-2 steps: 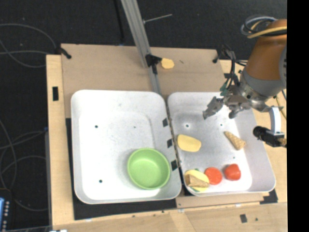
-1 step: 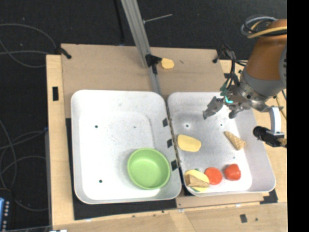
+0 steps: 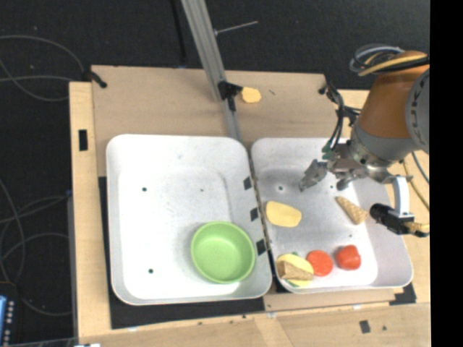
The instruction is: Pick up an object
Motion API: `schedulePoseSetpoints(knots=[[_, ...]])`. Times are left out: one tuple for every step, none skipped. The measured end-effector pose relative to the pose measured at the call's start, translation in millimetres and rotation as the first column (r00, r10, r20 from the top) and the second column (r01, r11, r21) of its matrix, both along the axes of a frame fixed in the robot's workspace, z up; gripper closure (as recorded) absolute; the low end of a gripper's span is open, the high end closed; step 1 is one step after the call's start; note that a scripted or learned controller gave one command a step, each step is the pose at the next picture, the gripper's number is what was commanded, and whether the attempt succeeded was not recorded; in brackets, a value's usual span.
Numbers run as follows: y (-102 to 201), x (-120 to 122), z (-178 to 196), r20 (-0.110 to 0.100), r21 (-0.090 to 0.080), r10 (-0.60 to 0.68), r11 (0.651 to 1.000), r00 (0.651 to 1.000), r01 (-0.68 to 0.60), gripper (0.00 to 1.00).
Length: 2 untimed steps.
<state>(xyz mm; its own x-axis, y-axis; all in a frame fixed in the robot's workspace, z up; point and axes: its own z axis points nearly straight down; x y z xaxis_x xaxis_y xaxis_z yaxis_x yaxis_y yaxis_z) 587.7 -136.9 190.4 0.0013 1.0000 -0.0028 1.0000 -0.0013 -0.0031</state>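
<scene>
My gripper (image 3: 328, 178) hangs over the back part of the right bin (image 3: 383, 273), open, with nothing between its fingers (image 3: 312, 175). A flat yellow piece (image 3: 283, 214) lies in that bin, to the front left of the gripper and apart from it. A small tan wedge (image 3: 351, 209) lies just to the gripper's front right. Along the bin's front edge sit two red pieces (image 3: 319, 262) (image 3: 349, 256) and a yellow and brown item (image 3: 295, 268).
A green bowl (image 3: 223, 251) sits in the front right corner of the left bin (image 3: 145, 172). A slanted metal pole (image 3: 206, 42) rises from the bench behind the bins. A small yellow piece (image 3: 251, 95) lies on the bench beside the pole's base.
</scene>
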Motion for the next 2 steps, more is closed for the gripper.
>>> schedulePoseSetpoints(knots=[[4, 4, -45, 0.0, 0.0, -0.001, 1.0, 1.0, 0.001, 0.0], [3, 3, -91, 0.003, 0.0, -0.001, 1.0, 1.0, 0.001, 0.0]])
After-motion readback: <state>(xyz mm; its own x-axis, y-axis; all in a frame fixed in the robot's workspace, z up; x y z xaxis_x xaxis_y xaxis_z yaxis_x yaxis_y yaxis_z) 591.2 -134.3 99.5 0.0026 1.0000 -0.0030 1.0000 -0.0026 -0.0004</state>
